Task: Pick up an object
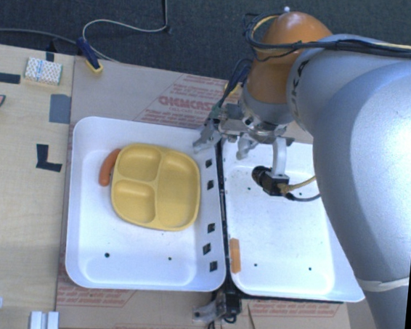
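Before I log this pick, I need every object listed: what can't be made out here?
Camera view:
right bin: its right part hidden behind the arm.
orange stick in the left bin: the yellow plate may cover part of it.
small orange piece by the right bin's left wall: too small to identify.

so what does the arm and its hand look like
The arm is bulky, smooth and grey, with a rounded orange band above the wrist. Thin dark cables loop around that band. The hand is small, of bare grey metal.
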Robot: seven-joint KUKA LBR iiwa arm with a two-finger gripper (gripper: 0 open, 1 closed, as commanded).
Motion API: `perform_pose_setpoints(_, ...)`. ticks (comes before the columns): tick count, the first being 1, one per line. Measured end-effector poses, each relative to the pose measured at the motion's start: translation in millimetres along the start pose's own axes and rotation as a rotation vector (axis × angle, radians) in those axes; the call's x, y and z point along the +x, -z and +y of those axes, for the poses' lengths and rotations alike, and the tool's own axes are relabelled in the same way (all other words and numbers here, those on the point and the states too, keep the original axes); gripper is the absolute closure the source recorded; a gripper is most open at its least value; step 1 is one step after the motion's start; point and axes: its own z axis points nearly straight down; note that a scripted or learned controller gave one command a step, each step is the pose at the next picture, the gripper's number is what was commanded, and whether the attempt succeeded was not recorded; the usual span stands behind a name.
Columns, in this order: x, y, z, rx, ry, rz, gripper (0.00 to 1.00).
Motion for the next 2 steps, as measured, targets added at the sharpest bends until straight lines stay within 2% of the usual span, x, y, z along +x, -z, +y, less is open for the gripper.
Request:
perform_pose_setpoints(1, -0.1, 9.5, 0.0, 0.001, 0.0, -0.002, 1.0)
perform_pose_setpoints(2, -0.3, 9.4, -0.1, 0.001, 0.0, -0.003, 0.0)
